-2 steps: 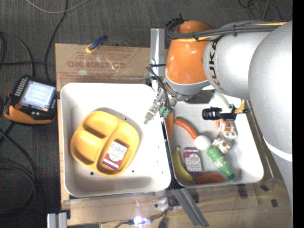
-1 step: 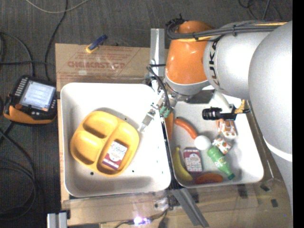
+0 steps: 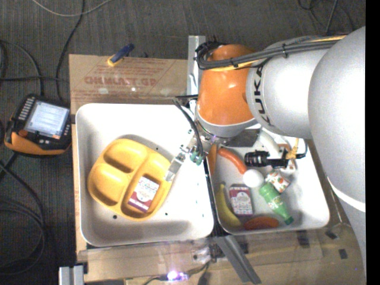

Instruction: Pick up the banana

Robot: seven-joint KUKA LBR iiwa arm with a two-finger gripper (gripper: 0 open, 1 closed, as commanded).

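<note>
Two fingers (image 3: pixel 176 166) hang below the orange wrist, and from up here I read them as drawn close together, thin and pale, with nothing between them. I'm calling the gripper (image 3: pixel 178 165) closed and empty. Its tips sit over the right edge of the yellow tray (image 3: pixel 113 171), just above the compartment that holds a small red-and-white packet (image 3: pixel 144 195). Whether the tips touch the tray rim I cannot tell from this slant.

Moving outward, I see a small green-tipped fitting (image 3: pixel 195 157) and some cabling on the wrist, then the orange band (image 3: pixel 225 94), then the big grey arm (image 3: pixel 314 82) sweeping in from the right and covering the top of the right bin.

That yellow tray lies in the left bin (image 3: pixel 89 123), tilted toward the lower left, with three compartments; the packet is in the lower right one.

Now the banana (image 3: pixel 225 205): it is in the right bin (image 3: pixel 323 215), lying along the left wall, curving down toward the front. It is well apart from the gripper, with the wall between the bins in the way. Just beside it sits a dark red carton (image 3: pixel 240 199). I also see a white ball (image 3: pixel 253 177), an orange carrot-like piece (image 3: pixel 231 159), a green bottle (image 3: pixel 276 199) and a red pepper-like piece (image 3: pixel 261 222) near the front wall.

Off to the left, on the floor, lies the control pendant (image 3: pixel 40 123), screen lit.
</note>
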